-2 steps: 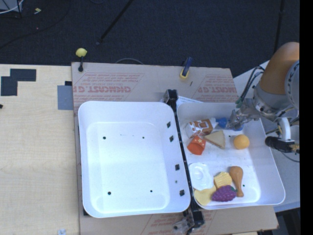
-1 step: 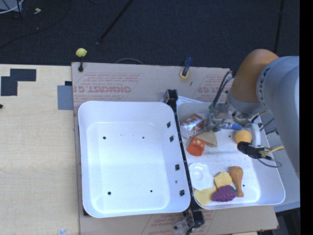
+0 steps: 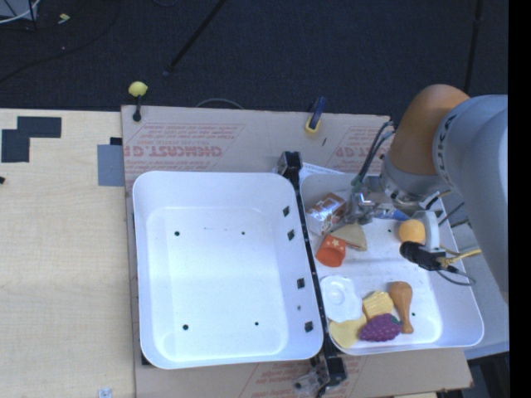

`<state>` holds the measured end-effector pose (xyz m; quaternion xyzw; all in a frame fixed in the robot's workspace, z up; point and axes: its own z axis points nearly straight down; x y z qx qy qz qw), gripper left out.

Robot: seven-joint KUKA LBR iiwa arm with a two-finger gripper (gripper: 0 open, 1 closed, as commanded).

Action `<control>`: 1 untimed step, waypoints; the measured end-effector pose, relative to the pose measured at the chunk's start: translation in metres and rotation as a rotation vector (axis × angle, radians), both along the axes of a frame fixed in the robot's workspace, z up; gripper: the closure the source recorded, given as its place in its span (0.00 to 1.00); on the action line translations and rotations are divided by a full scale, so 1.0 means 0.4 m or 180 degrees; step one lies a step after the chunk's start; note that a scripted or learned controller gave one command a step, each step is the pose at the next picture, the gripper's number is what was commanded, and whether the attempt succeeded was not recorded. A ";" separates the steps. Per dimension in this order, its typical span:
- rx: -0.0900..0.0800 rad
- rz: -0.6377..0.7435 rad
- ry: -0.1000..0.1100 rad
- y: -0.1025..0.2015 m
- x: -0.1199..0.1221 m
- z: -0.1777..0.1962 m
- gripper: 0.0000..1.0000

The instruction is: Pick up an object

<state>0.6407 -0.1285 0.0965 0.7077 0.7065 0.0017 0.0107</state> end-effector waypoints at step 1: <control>0.0030 0.0002 -0.0010 -0.055 -0.104 -0.001 1.00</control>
